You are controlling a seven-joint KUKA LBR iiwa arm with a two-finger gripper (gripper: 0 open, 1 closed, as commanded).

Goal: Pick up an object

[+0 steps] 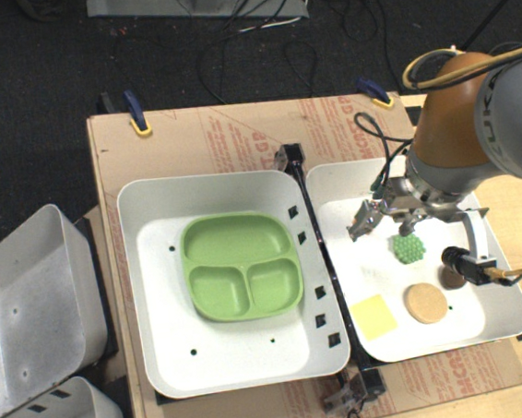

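2 white bins are sitting side by side on the bench. The left bin [149, 289] is holding a green 3-compartment plate [242, 265]. The right bin [495, 318] is containing a yellow square [373, 316], a tan disc [426, 303] and a green knobbly object [408, 248]. The gripper [384, 219] is hovering with its fingers spread apart, gripping nothing, just above-left of the knobbly object.
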